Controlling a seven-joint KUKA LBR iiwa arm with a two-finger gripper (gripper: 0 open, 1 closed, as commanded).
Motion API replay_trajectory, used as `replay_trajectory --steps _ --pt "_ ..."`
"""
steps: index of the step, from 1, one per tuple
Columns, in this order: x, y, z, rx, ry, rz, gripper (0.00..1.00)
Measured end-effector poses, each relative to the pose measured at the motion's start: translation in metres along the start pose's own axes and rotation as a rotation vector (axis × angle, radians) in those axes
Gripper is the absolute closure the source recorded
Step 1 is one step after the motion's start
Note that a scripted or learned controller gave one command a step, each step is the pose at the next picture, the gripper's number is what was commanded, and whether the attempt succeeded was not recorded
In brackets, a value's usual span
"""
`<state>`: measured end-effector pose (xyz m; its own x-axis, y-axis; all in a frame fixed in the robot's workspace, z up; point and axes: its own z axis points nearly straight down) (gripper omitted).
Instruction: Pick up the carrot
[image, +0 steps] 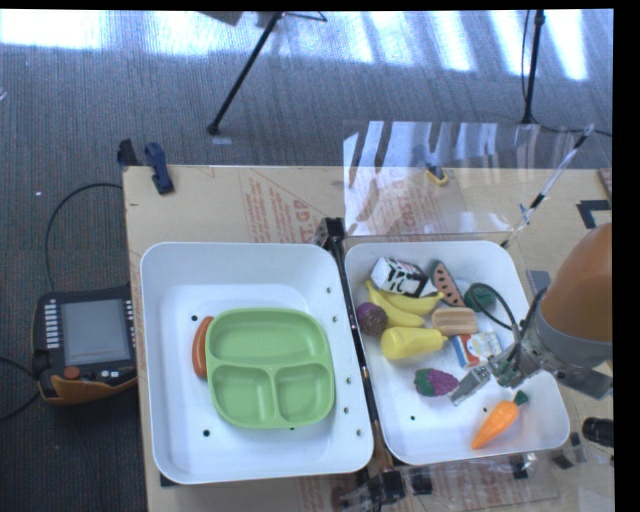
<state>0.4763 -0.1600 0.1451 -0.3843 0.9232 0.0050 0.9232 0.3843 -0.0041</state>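
Overall: we see two white bins side by side on the bench (240, 205); the arm (585, 300) enters from the right edge of the frame
Carrot: the carrot (497, 424) lies in the lower right corner of the right bin (400, 440), orange body pointing lower left, green top toward the upper right; nothing grips it
Jaws: the gripper (473, 383) hangs low over the right bin, just up and left of the carrot, tips pointing lower left toward the strawberry (436, 382); we cannot tell whether the jaws are spread or pressed together, and we see nothing between them
Right bin, other contents: a yellow banana (398, 308) and a yellow pepper-like piece (410, 343) near the middle; a purple onion (372, 319) at the left wall; a black-and-white carton (399, 276) and a watermelon slice (446, 283) toward the upper part; a bread-coloured piece (454, 321) just right of the banana; a dark green item (481, 297) beside it, partly behind cables
Left bin: the left bin (170, 400) carries a green divided tray (268, 366); an orange sausage-like piece (201, 346) lies touching the tray's left edge
Off the bench: a teach pendant (85, 342) sits on the floor at the left of the frame
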Motion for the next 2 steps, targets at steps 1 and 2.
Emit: replay_trajectory --steps 1,2 --pt "-0.0436 -0.0191 0.0608 0.0 0.001 -0.311 0.0" --pt "-0.0428 -0.0182 0.0533 0.0 0.005 -0.306 1.0"
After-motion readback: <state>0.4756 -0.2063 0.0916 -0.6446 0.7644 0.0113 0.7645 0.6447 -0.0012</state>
